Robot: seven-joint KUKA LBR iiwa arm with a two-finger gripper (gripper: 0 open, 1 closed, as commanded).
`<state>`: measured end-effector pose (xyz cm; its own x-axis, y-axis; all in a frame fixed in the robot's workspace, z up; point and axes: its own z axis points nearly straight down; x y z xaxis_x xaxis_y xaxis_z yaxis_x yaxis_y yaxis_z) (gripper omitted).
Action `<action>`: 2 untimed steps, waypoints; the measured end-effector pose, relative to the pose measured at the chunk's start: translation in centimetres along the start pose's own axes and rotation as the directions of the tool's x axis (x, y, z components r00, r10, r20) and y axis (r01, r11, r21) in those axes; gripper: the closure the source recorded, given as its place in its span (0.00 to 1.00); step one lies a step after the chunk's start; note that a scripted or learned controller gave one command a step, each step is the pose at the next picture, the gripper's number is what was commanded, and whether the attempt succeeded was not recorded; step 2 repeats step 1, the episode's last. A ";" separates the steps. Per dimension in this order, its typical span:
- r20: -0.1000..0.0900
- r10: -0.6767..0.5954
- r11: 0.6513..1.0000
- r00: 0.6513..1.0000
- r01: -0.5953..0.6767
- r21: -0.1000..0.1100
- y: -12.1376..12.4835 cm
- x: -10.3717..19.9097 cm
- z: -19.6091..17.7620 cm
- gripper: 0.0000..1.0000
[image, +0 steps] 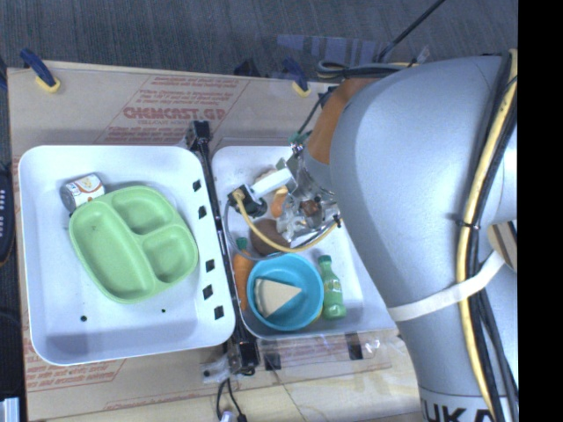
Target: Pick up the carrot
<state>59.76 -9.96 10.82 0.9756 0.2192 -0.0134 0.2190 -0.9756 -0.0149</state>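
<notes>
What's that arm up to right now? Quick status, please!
Gripper down in the right bin, fingers hidden. Carrot lies along the bin's left wall, not held. Blue bowl and green bottle crowd close beside it.

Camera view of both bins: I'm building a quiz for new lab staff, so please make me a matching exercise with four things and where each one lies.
Things:
1. green divided plate
2. blue bowl
3. green bottle
4. small can

Places:
A. right bin, right of the bowl
B. left bin, at the plate's upper-left edge
C. middle of the left bin
D. near end of the right bin

Pairs: 1-C, 2-D, 3-A, 4-B
</notes>
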 end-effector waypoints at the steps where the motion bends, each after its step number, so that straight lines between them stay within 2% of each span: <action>1: 0.001 -0.001 1.000 1.000 0.001 0.000 0.0 0.0 0.0 0.00; 2: 0.001 -0.001 1.000 1.000 0.001 0.000 0.0 0.0 0.0 0.00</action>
